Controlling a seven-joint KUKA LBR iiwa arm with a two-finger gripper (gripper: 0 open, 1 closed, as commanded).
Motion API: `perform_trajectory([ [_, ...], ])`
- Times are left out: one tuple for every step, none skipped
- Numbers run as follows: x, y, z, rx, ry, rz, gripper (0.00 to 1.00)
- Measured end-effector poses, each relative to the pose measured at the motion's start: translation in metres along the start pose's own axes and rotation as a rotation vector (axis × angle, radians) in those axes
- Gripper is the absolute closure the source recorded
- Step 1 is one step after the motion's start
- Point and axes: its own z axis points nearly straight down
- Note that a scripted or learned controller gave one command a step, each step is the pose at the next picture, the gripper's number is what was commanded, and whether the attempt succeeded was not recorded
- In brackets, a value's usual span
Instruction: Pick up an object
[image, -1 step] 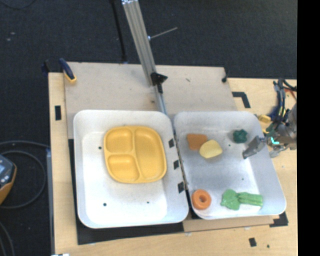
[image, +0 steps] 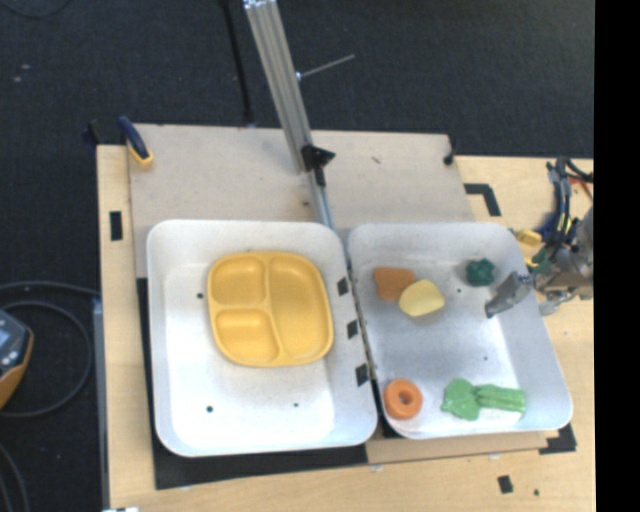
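right bin: i saw the candidates scattered loose here, which i judged left room for a pick — small dark green piece, yellow lump touching an orange-brown block, orange ring, green broccoli-like toy.
left bin: it held a yellow divided plate.
jaws: they hung over the right bin's right side, near the dark green piece; nothing sat between them; how far open, i couldn't tell.

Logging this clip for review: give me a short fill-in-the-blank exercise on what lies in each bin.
1. The yellow divided plate lies in the ____ bin.
2. The plate has ____ compartments.
3. The orange ring lies near the right bin's front edge, beside the ____ toy.
4. The gripper is at the right bin's ____ edge.

Missing words: left; three; light green; right
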Motion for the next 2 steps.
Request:
perform_trajectory([
  [0.006,0.002,0.061,0.004,0.001,0.001,0.0],
  [0.014,-0.005,0.115,0.005,0.002,0.002,0.0],
])
